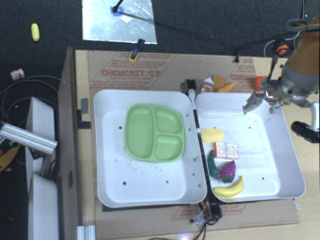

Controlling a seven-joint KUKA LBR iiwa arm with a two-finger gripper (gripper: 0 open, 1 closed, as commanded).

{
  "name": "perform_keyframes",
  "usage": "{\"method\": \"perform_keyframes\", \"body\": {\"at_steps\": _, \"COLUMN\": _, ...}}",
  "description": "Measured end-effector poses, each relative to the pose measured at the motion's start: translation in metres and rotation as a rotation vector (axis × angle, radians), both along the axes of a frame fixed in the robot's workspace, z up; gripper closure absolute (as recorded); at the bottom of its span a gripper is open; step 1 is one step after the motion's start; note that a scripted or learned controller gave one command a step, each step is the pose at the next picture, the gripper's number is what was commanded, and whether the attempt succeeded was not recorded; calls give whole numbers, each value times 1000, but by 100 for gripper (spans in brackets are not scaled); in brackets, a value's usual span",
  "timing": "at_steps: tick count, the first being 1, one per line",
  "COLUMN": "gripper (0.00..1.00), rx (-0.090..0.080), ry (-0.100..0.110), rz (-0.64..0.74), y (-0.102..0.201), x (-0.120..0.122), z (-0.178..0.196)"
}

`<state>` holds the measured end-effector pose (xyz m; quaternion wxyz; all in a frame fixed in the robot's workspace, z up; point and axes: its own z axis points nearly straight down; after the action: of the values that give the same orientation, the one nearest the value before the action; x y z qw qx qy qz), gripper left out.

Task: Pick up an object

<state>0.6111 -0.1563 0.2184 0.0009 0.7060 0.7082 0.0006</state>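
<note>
Yellow banana (230, 188) lies at the right bin's (287, 149) near edge; the tool (260, 101), apparently open and empty, should be lowered squarely astride it.

Pale green three-part plastic plate (153, 133) in the white left bin (112, 184) — right bin (280, 169) white too, holding a yellow banana (230, 188), purple grapes (228, 169) — red-and-white checked block (226, 150).
</note>
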Motion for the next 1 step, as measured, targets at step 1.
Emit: {"method": "perform_keyframes", "body": {"at_steps": 1, "gripper": 0, "rx": 4, "ry": 2, "rz": -3, "y": 47, "x": -48, "z": -125}}
